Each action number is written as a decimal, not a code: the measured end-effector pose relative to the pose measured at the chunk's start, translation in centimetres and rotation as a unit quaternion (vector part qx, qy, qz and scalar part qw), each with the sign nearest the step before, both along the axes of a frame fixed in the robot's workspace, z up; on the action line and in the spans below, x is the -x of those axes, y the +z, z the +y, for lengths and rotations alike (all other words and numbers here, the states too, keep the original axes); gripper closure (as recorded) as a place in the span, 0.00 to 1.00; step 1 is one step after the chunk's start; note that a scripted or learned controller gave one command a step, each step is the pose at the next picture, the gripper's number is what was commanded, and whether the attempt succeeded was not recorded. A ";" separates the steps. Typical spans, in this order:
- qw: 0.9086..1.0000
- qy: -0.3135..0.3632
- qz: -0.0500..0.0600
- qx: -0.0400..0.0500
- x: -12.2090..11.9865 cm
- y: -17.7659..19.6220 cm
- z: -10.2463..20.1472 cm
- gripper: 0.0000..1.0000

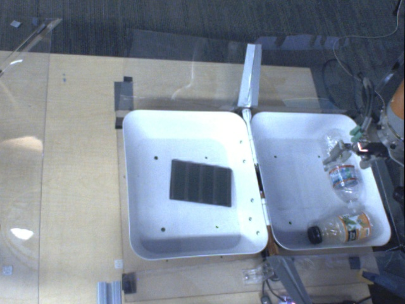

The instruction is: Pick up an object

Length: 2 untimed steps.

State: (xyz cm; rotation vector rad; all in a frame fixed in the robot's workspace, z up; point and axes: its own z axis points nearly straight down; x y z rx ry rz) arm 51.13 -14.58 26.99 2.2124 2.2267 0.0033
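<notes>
In the right bin, a clear plastic bottle with a blue label lies against the right wall. A second bottle, with a black cap and an orange-yellow label, lies on its side in that bin's front right corner. My gripper reaches in over the right rim and sits at the far end of the clear bottle, close above it or touching it. The arm's orange band shows at the right edge. A dark grey ribbed rectangular pad lies flat in the middle of the left bin.
A metal post stands behind the seam between the two bins. Cables hang behind the right bin. The wooden bench stretches to the left, under a clear sheet. Brackets and wires sit below the bins' front edge.
</notes>
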 end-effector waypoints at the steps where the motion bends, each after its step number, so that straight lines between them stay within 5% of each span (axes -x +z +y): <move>1: 1.000 0.008 0.000 0.000 -5.3 -11.7 -5.9 0.00; 2: 0.998 0.069 -0.002 0.001 -7.9 -12.6 -5.7 0.00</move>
